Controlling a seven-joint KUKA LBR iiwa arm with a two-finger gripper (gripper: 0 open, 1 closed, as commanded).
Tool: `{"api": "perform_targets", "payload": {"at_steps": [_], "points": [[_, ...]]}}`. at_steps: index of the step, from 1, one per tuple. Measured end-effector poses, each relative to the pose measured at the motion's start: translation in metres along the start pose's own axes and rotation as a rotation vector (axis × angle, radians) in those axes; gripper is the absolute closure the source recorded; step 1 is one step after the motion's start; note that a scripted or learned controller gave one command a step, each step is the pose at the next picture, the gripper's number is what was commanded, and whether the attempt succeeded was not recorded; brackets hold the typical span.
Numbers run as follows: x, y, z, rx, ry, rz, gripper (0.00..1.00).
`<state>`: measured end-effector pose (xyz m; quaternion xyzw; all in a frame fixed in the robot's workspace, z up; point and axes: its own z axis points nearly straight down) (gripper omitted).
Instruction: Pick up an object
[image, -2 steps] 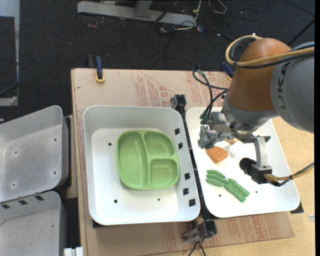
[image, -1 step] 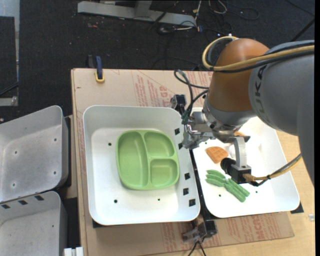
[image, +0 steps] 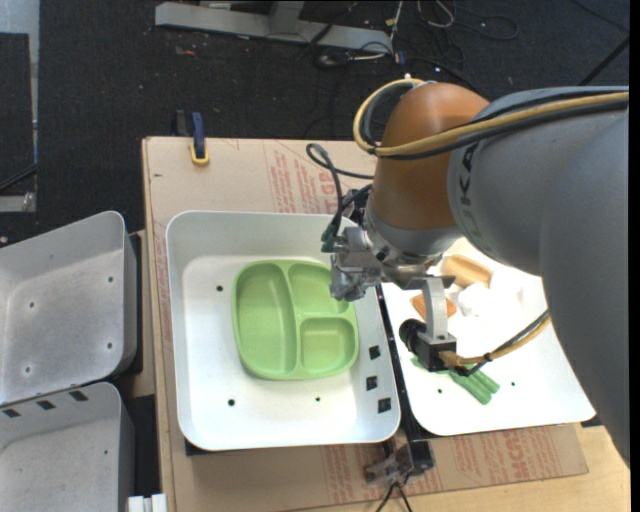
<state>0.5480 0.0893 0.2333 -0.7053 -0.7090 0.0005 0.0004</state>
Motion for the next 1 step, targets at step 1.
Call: {"api": "perform_targets", "payload": {"at_steps": [1], "points": [[-0.0016,-0.0002,-0.0005,0.000,0.000,0.003,0.00]]}}
